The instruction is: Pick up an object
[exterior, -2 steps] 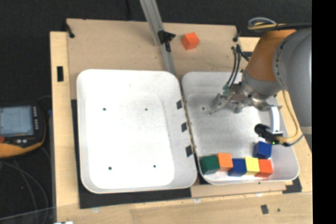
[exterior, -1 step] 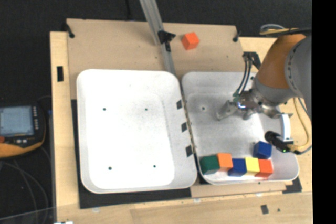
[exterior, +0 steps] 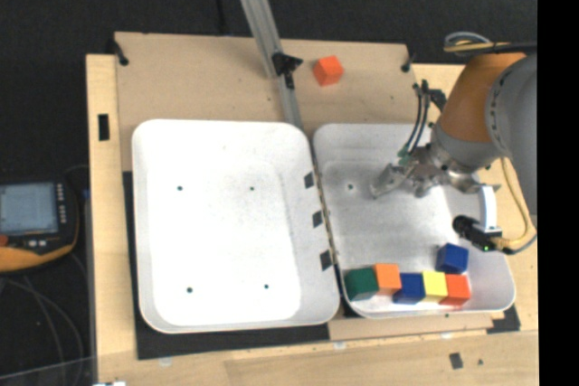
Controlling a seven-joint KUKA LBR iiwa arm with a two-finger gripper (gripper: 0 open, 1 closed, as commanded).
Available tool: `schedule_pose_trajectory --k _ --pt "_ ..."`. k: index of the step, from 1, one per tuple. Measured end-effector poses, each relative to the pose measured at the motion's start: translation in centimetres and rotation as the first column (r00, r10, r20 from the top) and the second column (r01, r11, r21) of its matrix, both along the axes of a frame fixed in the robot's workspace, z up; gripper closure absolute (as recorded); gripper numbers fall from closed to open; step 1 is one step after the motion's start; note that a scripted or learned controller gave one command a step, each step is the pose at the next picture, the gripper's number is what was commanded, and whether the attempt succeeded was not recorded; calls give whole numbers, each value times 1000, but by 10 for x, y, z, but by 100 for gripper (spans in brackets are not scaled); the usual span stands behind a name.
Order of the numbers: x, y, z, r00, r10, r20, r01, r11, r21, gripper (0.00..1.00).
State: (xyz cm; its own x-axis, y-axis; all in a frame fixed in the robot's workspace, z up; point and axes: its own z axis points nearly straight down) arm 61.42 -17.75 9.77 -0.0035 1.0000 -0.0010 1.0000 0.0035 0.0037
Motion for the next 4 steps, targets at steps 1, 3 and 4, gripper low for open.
schedule_pose_trajectory --k 1,3,4 --pt "-37 -26 0 1000 -6 -2 6 1000 -2 0" --pt "-19 58 -1 1000 1 -3 -1 1000 0 0" --pt "-18 56 11 1000 -1 1 1 1000 -1 100"
